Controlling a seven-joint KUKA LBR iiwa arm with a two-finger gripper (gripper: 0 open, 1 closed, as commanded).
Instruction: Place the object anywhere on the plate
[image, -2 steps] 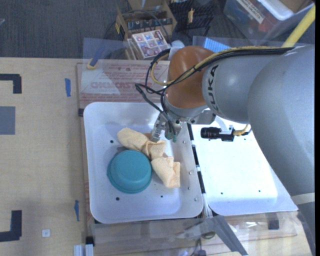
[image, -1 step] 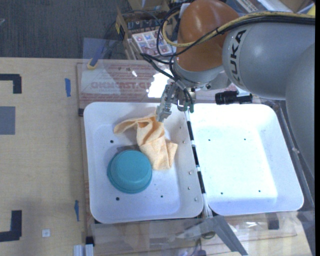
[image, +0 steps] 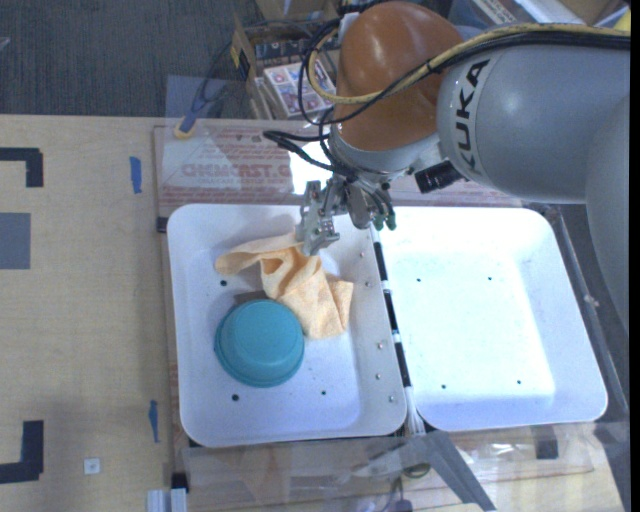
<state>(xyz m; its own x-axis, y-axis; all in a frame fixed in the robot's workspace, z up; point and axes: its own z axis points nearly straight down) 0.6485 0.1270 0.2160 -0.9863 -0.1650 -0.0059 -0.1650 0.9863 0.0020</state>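
Yellow cloth (image: 300, 285) lies crumpled just behind the teal plate (image: 260, 343) in the left bin (image: 195, 400), my gripper (image: 322, 235) clenched on its top edge, so grasp looks made, move onto plate not done.

Camera: single, fixed above the bench (image: 80, 300), angled downward. Coverage: both white bins (image: 190, 400) side by side. Arm (image: 540, 110) enters from frame right.

Light wood bench top (image: 80, 330), with black corner marks (image: 25, 165) and blue tape strips (image: 135, 175). 2 white bins: left (image: 195, 400), right (image: 500, 330). Dark grey floor (image: 110, 55) behind. Cardboard box of printed packets (image: 280, 80) at rear.
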